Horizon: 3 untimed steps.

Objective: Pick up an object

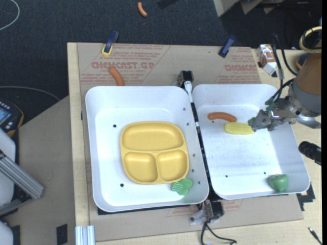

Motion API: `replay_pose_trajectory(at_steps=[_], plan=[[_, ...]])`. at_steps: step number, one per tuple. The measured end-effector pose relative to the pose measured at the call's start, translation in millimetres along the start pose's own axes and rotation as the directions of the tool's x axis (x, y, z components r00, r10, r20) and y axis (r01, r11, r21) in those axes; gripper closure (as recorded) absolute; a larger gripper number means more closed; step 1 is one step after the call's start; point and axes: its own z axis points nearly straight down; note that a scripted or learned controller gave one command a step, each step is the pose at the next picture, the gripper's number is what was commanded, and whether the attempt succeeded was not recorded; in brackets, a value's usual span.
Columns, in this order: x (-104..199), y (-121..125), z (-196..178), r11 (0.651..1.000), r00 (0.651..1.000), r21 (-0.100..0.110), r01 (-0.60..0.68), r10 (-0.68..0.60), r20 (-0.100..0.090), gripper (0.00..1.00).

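In the right bin (286, 152), a yellow corn-like piece (238, 129) lies near the back, with an orange sausage (222, 117) just behind it. A green pepper-like piece (278, 182) rests in that bin's front right corner. My gripper (257, 122) hangs at the yellow piece's right end, touching or nearly touching it. The arm comes in from the right edge. The left bin (102, 137) holds a yellow divided plate (153, 152), and a green ridged piece (182, 186) sits at the plate's front right corner.
Another orange sausage (117, 76) lies on the cardboard behind the left bin, and a third (142, 9) on the dark floor beyond. Clamps (109, 44) hold the board's back edge. A black fitting (186, 78) sits between the bins at the back.
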Motion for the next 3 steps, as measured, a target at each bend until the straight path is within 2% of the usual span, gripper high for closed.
replay_pose_trajectory(at_steps=[1, 2, 3], plan=[[-0.3, 1.1, -22.4, 1.0, 1.0, 0.003, 0.0, 0.0, -0.001, 1.0], [53.0, -6.9, -12.3, 1.0, 1.0, 0.011, 0.003, -0.003, -0.005, 1.0], [112.4, -25.9, -14.3, 1.0, 1.0, 0.011, 0.004, -0.004, -0.005, 1.0]])
